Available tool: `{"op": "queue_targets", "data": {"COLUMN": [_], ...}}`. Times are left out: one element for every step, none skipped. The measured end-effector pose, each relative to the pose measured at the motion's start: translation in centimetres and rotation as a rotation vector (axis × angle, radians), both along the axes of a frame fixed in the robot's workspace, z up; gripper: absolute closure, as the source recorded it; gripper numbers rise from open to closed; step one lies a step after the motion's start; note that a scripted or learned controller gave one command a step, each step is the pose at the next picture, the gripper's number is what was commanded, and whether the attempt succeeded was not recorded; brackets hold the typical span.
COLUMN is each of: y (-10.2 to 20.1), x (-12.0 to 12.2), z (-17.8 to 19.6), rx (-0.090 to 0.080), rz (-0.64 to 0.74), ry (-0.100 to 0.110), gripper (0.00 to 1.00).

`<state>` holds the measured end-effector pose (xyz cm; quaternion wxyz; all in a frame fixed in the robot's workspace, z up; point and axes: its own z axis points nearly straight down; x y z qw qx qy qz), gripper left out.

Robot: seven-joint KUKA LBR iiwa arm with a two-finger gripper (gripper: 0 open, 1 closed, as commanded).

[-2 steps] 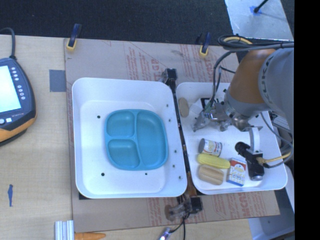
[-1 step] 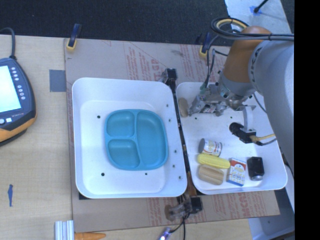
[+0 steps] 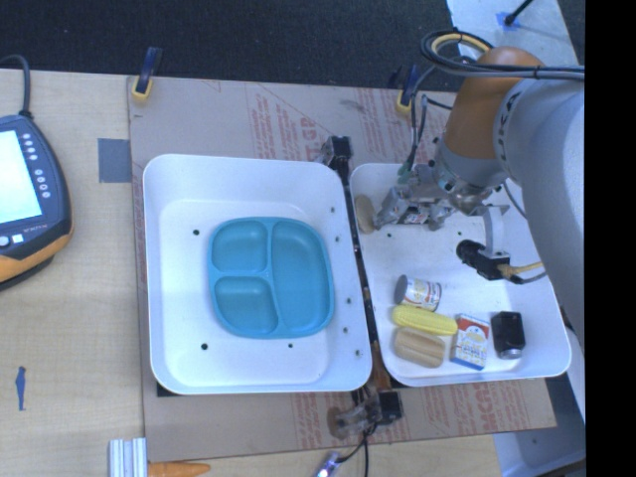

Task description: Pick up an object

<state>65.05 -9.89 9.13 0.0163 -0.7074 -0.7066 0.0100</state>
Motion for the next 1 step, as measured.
{"op": "queue_targets", "data": {"y": [-1.11], "x": [0.03], "z": [-0.03], "rx": [0.001], "rz": [-0.001], "ry": [-0.002], "gripper": [0.00]}}
